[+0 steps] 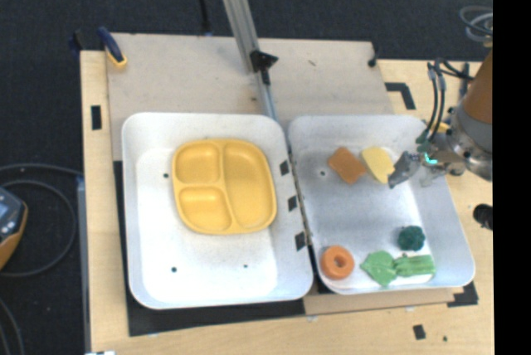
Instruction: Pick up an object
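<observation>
On the left, the first white bin point(145, 279) holds only a yellow divided plate point(224, 184), lying flat near its middle. It looks like the place things get dropped, which would explain why nothing small lies there.

A slanted metal pole point(236, 1) rises from the back of the surface point(191, 75), clear of both bins.

The right bin point(365, 133) is where the pickable things are scattered, loosely spread so each can be reached from above. At its near edge sits an orange ring point(337, 261), and just beside it a crumpled green piece point(397, 267). A little behind that, a dark green ball point(411, 238) stands apart. Toward the far side, a brown block point(347, 165) and a pale yellow block point(378, 163) lie touching or nearly so.

At the right, the claw point(404, 170) hangs low just beside the pale yellow block, on its right. I'd guess that block is the target, though the neighbouring brown one leaves little room. Whether the claw is apart or together I cannot tell from here; nothing appears caught in it.
</observation>
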`<state>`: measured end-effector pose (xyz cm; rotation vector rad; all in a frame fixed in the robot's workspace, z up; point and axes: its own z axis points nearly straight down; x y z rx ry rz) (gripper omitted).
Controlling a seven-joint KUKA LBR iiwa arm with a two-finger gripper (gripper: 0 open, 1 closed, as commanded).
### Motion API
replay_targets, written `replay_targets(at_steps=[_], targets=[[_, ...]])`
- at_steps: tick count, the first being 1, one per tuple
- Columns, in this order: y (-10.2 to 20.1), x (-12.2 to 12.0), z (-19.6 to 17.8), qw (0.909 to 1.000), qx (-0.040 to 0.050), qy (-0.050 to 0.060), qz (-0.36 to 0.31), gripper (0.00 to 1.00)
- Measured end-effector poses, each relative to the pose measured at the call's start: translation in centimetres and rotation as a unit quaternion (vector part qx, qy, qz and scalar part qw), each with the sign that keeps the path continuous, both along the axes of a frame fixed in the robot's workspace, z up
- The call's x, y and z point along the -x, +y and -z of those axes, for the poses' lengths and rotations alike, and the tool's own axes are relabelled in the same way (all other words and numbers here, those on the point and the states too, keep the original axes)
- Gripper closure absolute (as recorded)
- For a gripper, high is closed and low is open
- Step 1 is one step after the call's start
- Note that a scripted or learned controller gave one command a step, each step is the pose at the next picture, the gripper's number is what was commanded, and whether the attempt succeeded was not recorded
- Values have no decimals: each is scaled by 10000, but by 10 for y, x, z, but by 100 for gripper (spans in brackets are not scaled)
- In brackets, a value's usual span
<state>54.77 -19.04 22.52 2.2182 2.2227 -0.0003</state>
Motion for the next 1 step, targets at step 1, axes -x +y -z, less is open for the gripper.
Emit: replay_targets(at_steps=[1], targets=[[0, 0, 0, 10000, 0, 0, 0, 0]])
